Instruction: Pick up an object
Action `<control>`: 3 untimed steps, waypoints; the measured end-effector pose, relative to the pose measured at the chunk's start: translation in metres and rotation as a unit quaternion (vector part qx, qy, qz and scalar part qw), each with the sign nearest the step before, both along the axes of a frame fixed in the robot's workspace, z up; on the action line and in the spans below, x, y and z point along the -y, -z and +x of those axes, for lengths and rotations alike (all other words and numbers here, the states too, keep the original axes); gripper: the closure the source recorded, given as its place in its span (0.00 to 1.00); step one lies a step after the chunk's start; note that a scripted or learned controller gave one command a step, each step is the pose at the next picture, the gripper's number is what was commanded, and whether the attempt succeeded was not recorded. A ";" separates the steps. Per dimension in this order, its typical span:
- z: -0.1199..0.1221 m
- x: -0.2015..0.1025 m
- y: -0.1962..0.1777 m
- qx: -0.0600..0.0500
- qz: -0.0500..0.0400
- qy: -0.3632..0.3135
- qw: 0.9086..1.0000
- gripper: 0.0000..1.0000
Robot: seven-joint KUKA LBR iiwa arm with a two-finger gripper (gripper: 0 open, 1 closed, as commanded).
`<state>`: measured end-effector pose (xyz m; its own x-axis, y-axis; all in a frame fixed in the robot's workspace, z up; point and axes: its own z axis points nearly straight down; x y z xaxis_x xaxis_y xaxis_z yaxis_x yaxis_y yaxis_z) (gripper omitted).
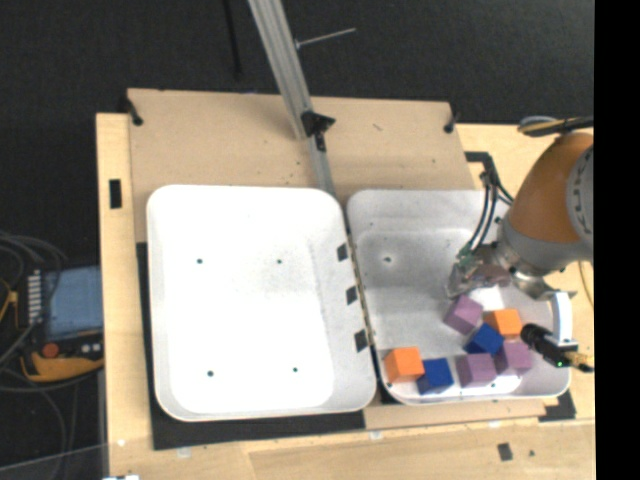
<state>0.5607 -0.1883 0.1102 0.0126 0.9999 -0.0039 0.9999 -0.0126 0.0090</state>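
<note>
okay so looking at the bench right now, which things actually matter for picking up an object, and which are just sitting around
Matter for the pick:
gripper, low in the right bin
purple block just below it
blue block, orange block and the other blocks nearby

Just sitting around:
left bin
slanted metal rail
handheld controller off the bench

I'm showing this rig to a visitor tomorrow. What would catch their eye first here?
Most likely the cluster of bright blocks, an orange block among purple and blue ones, along the near edge of the right bin. Next, the orange band of the arm reaching in from the right, its tool low over a purple block.
</note>
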 end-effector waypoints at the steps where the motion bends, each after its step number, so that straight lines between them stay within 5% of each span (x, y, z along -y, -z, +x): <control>1: 0.004 -0.003 -0.064 0.000 0.001 -0.008 1.000 1.00; 2: 0.006 -0.002 -0.105 -0.001 0.001 -0.008 1.000 1.00; 3: 0.004 -0.046 -0.116 -0.003 0.003 -0.010 1.000 1.00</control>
<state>0.5649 -0.1419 0.2260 -0.0065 1.0000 0.0013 1.0000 0.0065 0.0020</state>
